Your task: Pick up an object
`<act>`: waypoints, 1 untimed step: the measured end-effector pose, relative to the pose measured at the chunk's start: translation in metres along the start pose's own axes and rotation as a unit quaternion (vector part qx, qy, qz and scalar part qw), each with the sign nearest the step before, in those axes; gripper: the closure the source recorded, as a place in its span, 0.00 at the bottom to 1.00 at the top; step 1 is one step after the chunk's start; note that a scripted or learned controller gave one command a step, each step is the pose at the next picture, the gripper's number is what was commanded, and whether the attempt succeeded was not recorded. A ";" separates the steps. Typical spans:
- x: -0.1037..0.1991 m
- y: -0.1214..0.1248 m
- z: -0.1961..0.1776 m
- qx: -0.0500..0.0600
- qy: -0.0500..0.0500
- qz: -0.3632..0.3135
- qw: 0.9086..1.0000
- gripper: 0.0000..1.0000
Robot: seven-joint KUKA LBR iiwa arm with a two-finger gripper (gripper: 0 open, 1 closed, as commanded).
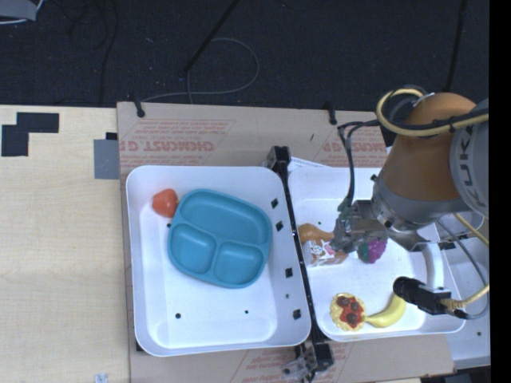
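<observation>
2 bins; gripper (345, 242) low in right bin (319, 194), among small items (323, 250). Finger state: cannot tell. Advise a straight lift toward 12 o'clock, avoiding purple item (371, 250) at 3 o'clock.

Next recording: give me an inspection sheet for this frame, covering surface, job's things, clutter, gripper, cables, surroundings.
Surface: cardboard sheet under the left bin and right bin.
Job's things: banana, pizza-like toy, purple toy, small packet, brown item in right bin.
Clutter: blue divided plate and orange-red ball in left bin.
Gripper: gripper low over the right bin near the packet; finger state unclear.
Cables: yellow loop on the arm; dark cables behind.
Surroundings: dark floor; wooden bench.
</observation>
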State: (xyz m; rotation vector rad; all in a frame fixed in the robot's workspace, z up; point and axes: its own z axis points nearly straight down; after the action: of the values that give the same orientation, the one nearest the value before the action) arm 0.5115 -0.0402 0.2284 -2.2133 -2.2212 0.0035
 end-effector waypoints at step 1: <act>0.045 0.021 -0.009 -0.002 -0.001 0.000 1.000 1.00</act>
State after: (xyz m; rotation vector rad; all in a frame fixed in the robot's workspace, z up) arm 0.5327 0.0045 0.2373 -2.2162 -2.2238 0.0010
